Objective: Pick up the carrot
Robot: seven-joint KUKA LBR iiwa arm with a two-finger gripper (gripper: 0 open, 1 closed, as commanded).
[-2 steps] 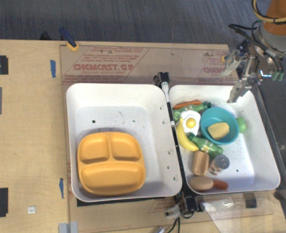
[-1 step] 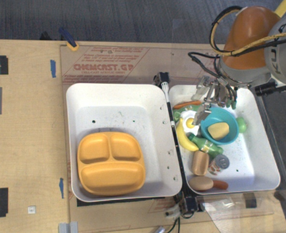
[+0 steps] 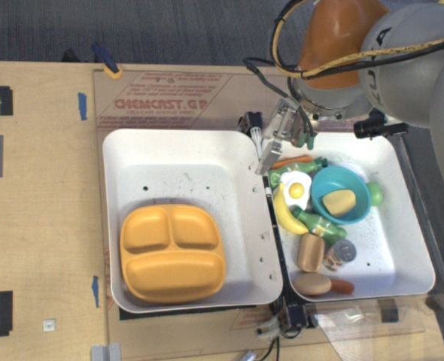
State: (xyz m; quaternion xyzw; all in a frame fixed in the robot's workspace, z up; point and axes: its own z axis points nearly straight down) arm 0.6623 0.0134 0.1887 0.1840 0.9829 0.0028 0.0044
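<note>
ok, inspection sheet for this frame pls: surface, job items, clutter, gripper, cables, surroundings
surface: two white bins, left bin, right bin, on a cardboard sheet.
job's things: carrot at the right bin's top left, not gripped.
clutter: fried egg, banana, teal bowl holding a yellow piece; orange tray in left bin.
grippers: gripper above the divider beside the carrot; finger state unclear.
cables: black and yellow cables looped at the wrist.
surroundings: blue tape on bench.

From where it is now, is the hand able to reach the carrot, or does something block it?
Probably yes. The hand hangs at the right bin's top left corner, just beside the carrot. Nothing covers the carrot from above, though the fried egg lies close below it.
</note>
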